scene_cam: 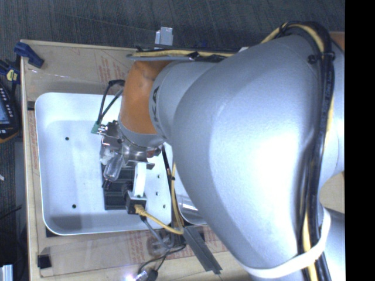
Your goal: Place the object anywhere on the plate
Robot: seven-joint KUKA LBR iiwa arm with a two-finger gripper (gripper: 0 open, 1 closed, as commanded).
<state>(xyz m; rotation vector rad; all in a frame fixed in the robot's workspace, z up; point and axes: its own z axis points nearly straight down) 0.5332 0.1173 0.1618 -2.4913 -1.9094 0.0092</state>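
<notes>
Pincer (115, 180) down inside the white bin (58, 157) at the left of the camera view, near that bin's right wall and toward its lower edge. Wide or narrow: cannot tell, since dark and shiny parts of the wrist overlap there. Nothing recognisable as held.

Then the arm (246, 145): very large and grey, coming in from the right and covering most of the right half of the view. Bends down toward the left, with the orange band (137, 104) just above the wrist. Carries a yellow and a black cable (319, 98) along its outer side.

Under it the tabletop (76, 69), pale brown with faint red printing, lying on dark floor (88, 10).

On the tabletop the white bin, shallow, with rounded corners and a few small dark dots on its bottom. Beside it, from under the arm, only a curved piece of the second bin (190, 215), touching or almost touching the first.

Where the object lies, cannot tell; the same for the plate. Much of both bins covered by the arm.

Smaller things: a white bracket (153, 186) next to the pincer, a yellow wire (157, 221) curling below it, a blue clamp (28, 52) at the upper left corner of the tabletop, and a small grey box (164, 36) at its far edge.
</notes>
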